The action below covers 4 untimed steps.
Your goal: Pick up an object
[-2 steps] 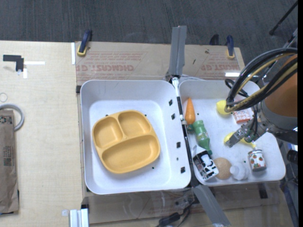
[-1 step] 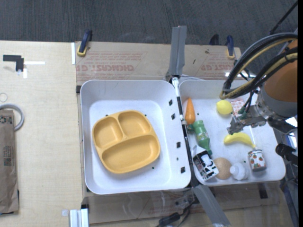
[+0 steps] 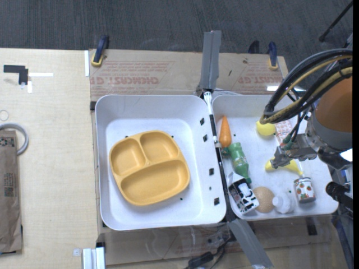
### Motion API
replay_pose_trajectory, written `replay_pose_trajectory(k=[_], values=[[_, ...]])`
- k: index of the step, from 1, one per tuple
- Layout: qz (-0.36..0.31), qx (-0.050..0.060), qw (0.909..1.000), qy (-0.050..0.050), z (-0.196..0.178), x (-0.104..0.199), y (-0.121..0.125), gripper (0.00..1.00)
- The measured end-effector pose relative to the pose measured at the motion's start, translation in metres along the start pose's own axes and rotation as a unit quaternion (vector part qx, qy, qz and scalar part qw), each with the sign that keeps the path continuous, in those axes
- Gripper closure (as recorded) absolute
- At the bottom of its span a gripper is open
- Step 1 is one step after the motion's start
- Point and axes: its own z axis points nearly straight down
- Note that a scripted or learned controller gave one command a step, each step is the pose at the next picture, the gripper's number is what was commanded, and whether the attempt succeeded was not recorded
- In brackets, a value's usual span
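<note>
Lying across the right bin, the banana points left; hand state unclear.

A single fixed camera looks down at a slant from above the bench, set back far enough to take in both white bins side by side. The left bin sits near the centre of the view, the right bin toward the right edge, where the arm enters. Dark carpet crosses the far side; the bench's near edge runs along the bottom.
</note>
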Motion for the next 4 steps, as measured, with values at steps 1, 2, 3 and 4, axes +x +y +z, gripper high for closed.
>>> replay_pose_trajectory(k=[1,2,3,4], values=[[0.183,0.000,0.9831,-0.001,-0.021,0.086,0.037,1.00],[0.196,0.000,0.9806,-0.001,-0.085,0.023,0.028,1.00],[0.196,0.000,0.9807,-0.001,-0.085,0.023,0.028,0.00],[0.143,0.000,0.9898,0.000,0.005,-0.041,0.015,0.00]])
